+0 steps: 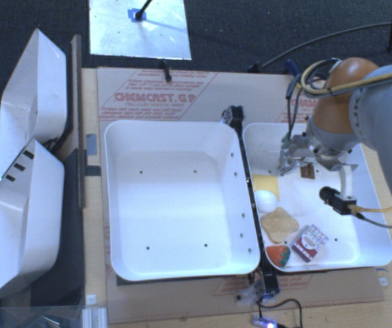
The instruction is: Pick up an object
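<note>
- Reaching in over the right bin (pixel 370 248), my arm (pixel 377 104) is the biggest thing here, grey with its orange band, and it covers that bin's far right corner.
- Beyond my gripper's far side lies the left bin (pixel 175 203), the larger expanse of white, with a black divider between the two.
- My gripper (pixel 297 157) hangs low in the upper part of the right bin; whether it is wide or narrow I cannot tell, since wrist and cabling blur together at this angle, and I see nothing held in it.
- Below and left of my gripper sits a yellow block (pixel 265 184), near but apart from the tool.
- Further down are a white egg (pixel 266 199), a slice of toast (pixel 279 225), a red and white carton (pixel 309 242) and, smallest, a red strawberry-like piece (pixel 278 254).
- Every object rests on the bin floor, so I judge the pick not yet made: choosing a target, descending, closing and lifting all remain.
</note>
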### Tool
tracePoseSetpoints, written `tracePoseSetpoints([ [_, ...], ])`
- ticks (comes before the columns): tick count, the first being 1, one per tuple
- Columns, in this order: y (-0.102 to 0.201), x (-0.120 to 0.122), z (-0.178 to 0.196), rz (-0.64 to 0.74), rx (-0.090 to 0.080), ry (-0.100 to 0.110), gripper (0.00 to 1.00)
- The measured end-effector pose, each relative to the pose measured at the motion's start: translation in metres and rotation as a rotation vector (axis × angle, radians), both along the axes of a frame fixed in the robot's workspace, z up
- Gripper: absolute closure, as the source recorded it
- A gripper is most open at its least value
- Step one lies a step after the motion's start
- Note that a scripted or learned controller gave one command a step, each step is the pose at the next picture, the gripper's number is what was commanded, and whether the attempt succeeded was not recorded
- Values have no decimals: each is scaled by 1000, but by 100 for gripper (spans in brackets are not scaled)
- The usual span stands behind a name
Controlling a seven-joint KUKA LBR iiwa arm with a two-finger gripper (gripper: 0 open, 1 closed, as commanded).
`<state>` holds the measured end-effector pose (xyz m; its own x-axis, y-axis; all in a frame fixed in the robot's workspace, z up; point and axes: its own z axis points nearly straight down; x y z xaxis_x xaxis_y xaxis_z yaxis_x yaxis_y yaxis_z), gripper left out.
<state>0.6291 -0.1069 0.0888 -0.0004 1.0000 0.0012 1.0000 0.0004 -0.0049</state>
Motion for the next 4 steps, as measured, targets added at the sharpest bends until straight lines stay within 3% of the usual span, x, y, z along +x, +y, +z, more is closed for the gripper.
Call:
tracePoseSetpoints([
  [3,-4,-12,137,1,-1,-4,100],
  [4,42,-29,123,3,0,0,100],
])
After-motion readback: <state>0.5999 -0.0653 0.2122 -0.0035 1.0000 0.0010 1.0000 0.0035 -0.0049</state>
